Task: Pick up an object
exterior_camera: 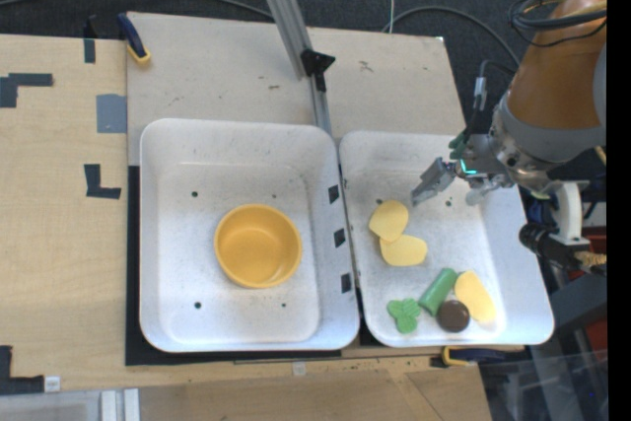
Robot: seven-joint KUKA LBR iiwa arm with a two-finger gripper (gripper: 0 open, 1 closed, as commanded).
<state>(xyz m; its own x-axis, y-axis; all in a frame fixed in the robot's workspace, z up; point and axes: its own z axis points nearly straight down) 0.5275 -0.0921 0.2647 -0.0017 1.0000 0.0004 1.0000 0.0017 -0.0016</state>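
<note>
So from my feed I've got two white bins side by side on the desk (227, 64). The left bin (163, 212) has just one thing in it, a yellow bowl (258, 245) sitting upright, a bit near of the middle, mouth facing up.

The right bin (513, 301) is where all the small stuff is. Two pale yellow flat pieces sit around the middle of it, touching or slightly overlapping: the far one (388, 219) is roundish, and the near one (404, 251) is more of an oval with its long axis running roughly left to right. Down in the near part of the bin there's a cluster: a green cylinder (437, 290) lying tilted, long axis going from near-left up to far-right, a small green leafy-looking thing (403, 315) just beside its near-left end, a brown round piece (454, 315) touching the cylinder's near end, and another yellow oval piece (474, 297) just to the right, long axis running from far-left to near-right. Honestly can't tell what any of them are meant to be, too small on my screen.

The tool (441, 180) is over the far part of the right bin, far and right of the two yellow pieces, clear of both. Its fingers (430, 182) are spread apart with nothing between them. The arm (557, 84) comes in from the right with the orange band (562, 64) above the wrist.
</note>
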